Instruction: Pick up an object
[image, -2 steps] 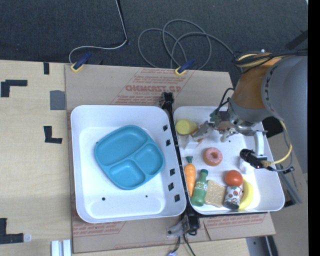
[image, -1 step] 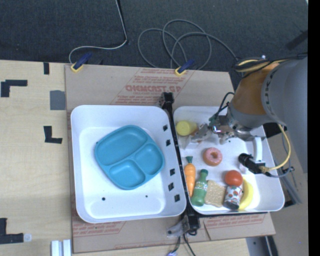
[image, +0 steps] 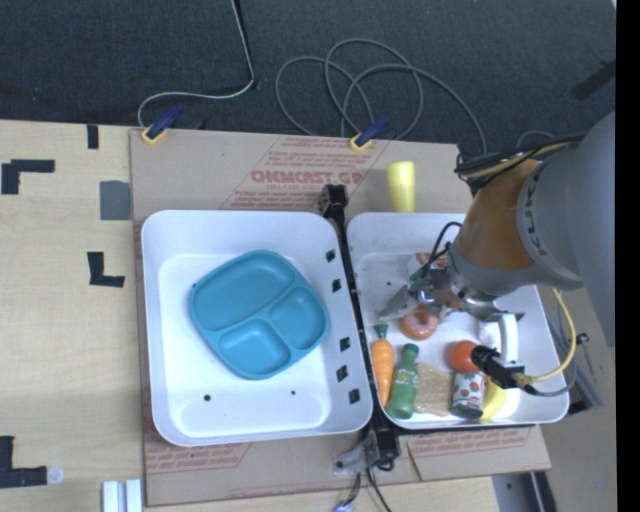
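Observation:
My gripper (image: 418, 293) hangs low over the middle of the right bin (image: 375, 240), under the grey and orange wrist. Just below it lies a pink and orange ring-shaped toy (image: 421, 323), close to or touching the gripper's tip. Along the bin's front edge sit an orange carrot (image: 382, 367), a green bottle (image: 403, 381), a tan bread slice (image: 433, 389), a small can (image: 466, 394), a red tomato (image: 462, 355) and a yellow banana (image: 499, 401). The arm hides the right part of the bin.
The left bin (image: 165, 300) holds a blue divided plate (image: 259, 313). A yellow object (image: 401, 185) lies on the cardboard behind the right bin. Black clips run along the divider (image: 342, 300) between the bins. Cables loop across the dark floor at the back.

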